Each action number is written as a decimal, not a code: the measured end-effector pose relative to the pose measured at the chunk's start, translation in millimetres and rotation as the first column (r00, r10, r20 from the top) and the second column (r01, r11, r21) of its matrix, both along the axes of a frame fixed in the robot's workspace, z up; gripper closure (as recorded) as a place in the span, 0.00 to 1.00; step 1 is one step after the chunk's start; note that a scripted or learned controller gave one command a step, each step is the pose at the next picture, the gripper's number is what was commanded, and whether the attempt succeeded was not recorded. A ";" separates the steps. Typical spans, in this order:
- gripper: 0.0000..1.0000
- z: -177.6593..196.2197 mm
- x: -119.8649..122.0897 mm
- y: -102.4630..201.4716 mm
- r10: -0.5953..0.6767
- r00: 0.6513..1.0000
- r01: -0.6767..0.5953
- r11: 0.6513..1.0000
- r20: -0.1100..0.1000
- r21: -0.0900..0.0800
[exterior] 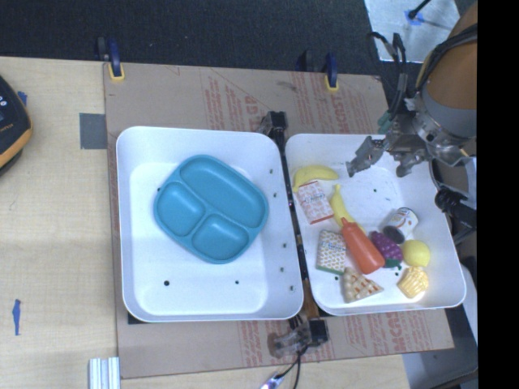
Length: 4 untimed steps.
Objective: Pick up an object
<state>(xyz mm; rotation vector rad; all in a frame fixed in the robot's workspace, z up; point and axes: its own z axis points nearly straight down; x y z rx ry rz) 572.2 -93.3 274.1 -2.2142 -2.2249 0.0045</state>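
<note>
From above, the gripper (381,159) hovers over the far part of the right bin (442,302), jaws spread and empty. The toy food, a likely pick being the orange bottle (362,247), lies heaped toward the near side, apart from the fingers.

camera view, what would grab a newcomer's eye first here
The big blue divided plate stands out first, lying alone in the left white bin. Next comes the bright heap of toy food in the right white bin: an orange carrot, purple grapes and a yellow lemon, crowded toward its near side. The gripper hangs open above that bin's far, bare part.
</note>
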 end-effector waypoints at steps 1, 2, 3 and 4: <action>0.00 -78.4 26.5 -1.9 0.000 1.000 0.000 1.000 -0.001 -0.002; 0.00 -178.4 22.9 -1.1 -0.001 1.000 0.001 1.000 0.008 -0.001; 0.00 -178.1 -7.8 -7.6 0.000 1.000 0.000 1.000 0.012 -0.001; 0.00 -178.8 5.8 -10.3 0.001 1.000 -0.001 1.000 0.004 0.001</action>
